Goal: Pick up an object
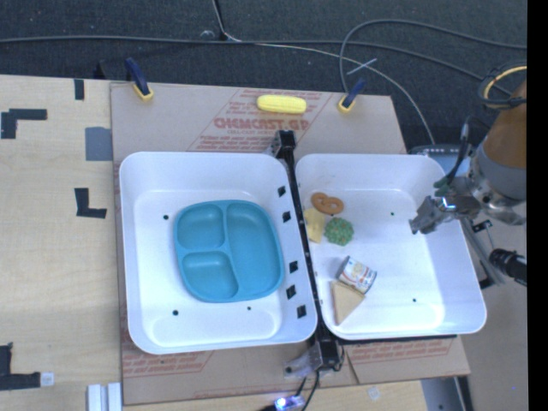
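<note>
While the gripper [425, 221] hangs over the right bin [445, 315], I cannot tell its state. Near that bin's left wall sit a pretzel [326, 203], a green ball [339, 230] and a can [356, 275]. Red cardboard [231, 122] writing starts "CHEMCAST".

Light is even and fairly bright, with a cool bluish cast. Left of the gripper [425, 221], the white bins [390, 178] nearly wash out along their rims, and shadows inside them are soft. The frame is slightly soft and grainy; beyond the surface, the background is dark.
</note>
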